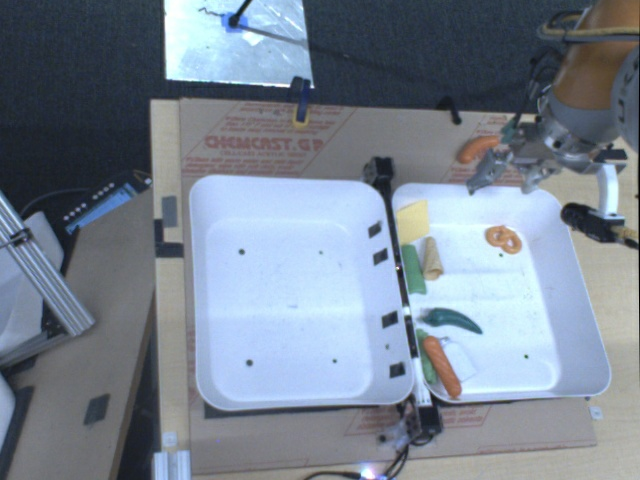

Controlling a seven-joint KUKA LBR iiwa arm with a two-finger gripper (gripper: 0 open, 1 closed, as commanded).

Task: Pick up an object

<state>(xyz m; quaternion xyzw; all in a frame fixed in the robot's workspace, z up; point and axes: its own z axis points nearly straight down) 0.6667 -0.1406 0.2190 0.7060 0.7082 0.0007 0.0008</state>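
Note:
The right bin (575, 313) holds several small items: a yellow slice (412, 218), a tan wedge (431, 258), a green stick (413, 269), an orange pretzel (503, 238), a dark green pepper (452, 319) and an orange carrot (443, 367). An orange sausage (478, 148) lies on the cardboard just behind that bin. My gripper (504, 180) hangs over the bin's back rim, right of the sausage and above the pretzel. Its two fingers stand apart, open, and I see nothing between them.
The left bin (215, 268) sits beside the right one, joined along a black hinge strip (395, 268). A shiny sheet (238, 28) with a blue clip lies at the back. A metal rail (40, 278) stands at the left edge.

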